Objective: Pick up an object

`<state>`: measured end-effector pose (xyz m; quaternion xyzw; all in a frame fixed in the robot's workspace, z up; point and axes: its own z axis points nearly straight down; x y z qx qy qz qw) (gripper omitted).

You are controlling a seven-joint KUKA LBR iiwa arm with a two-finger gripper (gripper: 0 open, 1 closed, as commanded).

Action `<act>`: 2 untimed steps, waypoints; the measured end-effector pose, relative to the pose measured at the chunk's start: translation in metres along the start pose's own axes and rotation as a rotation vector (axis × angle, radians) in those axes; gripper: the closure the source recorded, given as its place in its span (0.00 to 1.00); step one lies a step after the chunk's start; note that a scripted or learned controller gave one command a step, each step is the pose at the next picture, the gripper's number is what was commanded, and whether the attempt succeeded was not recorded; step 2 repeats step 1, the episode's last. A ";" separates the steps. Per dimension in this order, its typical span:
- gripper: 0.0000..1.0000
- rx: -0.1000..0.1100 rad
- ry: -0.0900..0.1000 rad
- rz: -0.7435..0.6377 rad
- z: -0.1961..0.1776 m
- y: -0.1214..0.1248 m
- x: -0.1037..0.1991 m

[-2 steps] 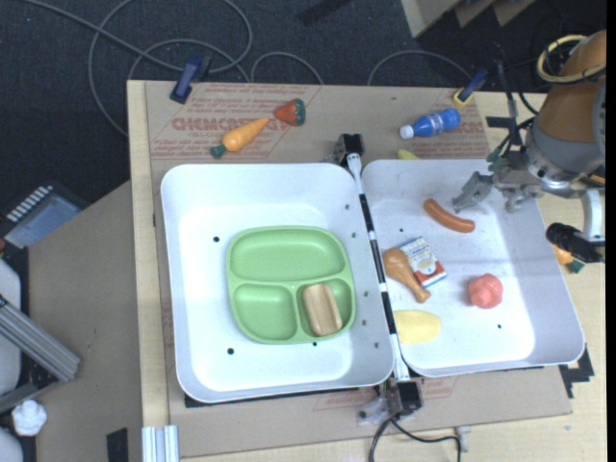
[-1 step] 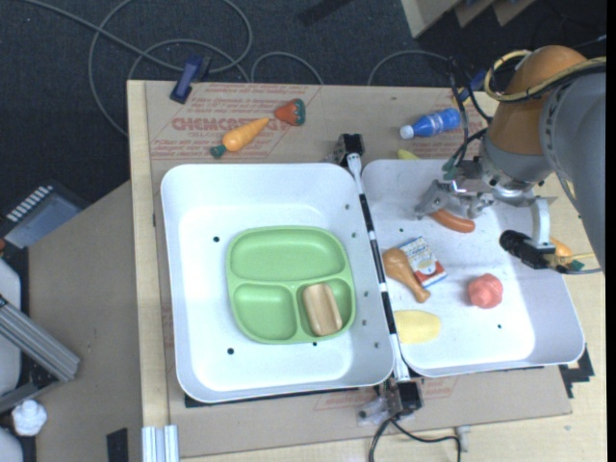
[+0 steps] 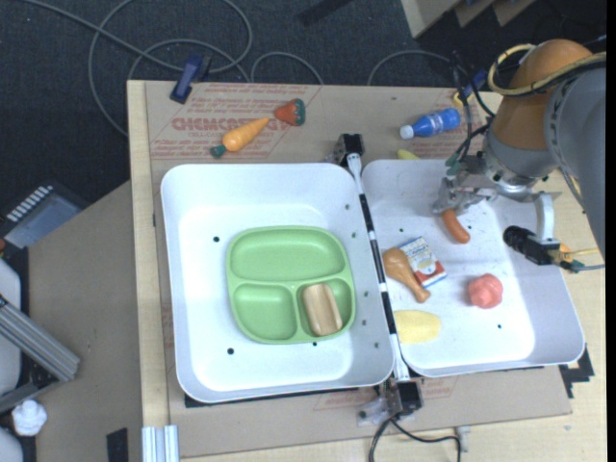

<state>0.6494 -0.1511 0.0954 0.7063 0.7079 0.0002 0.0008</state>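
My gripper (image 3: 458, 198) hangs low over the far part of the right bin (image 3: 539, 340), under the grey arm with the orange band. Just below its tip lies an orange sausage (image 3: 454, 226), close to the gripper or touching it. Nothing can be seen held. Further forward in the same bin lie a tan drumstick (image 3: 404, 271), a small printed carton (image 3: 423, 260), a pink-red lump (image 3: 485, 291) and a pale yellow piece (image 3: 417, 327) at the near left corner.
The left bin (image 3: 192, 258) holds a green divided plate (image 3: 279, 263) with a bread roll (image 3: 322, 308) in one compartment. Behind the bins on the board lie a carrot (image 3: 252, 131), a blue bottle (image 3: 431, 124) and a blue clip (image 3: 189, 77).
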 end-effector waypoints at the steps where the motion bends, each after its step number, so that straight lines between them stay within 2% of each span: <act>1: 1.00 0.001 0.002 0.001 -0.090 -0.076 0.069; 2: 1.00 0.001 0.002 0.001 -0.090 -0.076 0.069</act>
